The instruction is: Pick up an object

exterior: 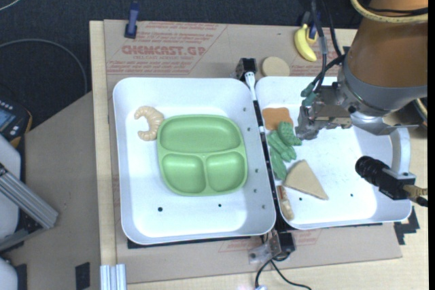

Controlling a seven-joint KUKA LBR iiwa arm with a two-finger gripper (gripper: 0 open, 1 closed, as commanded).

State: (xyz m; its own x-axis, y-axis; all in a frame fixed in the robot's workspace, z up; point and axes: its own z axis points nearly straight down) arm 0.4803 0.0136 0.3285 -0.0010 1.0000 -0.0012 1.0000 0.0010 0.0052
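The green leafy toy (pixel 283 142) lay in the right bin (pixel 353 207), close to that bin's nine-o'clock wall, with an orange block (pixel 276 117) touching it at twelve o'clock and a tan wedge (pixel 306 180) just beside it at five o'clock. The gripper (pixel 307 127) stood just beside the leafy toy at about two o'clock, low over the bin; whether its fingers were spread or pressed together could not be told from this slant, and nothing showed between them. The step in hand looked like the approach to a grasp, not yet a lift. The next move probably called for a short shift toward eight o'clock and a descent onto the leafy toy, or onto the orange block. Room was tight there: the bin wall and the divider (pixel 257 120) hemmed in the nine-o'clock side, while the bin floor lay open toward three o'clock. The left bin (pixel 136 200) held a green tray (pixel 202 153) with a croissant toy (pixel 149 122) at its ten o'clock, and a banana (pixel 306 43) rested on the counter (pixel 170 47) beyond.
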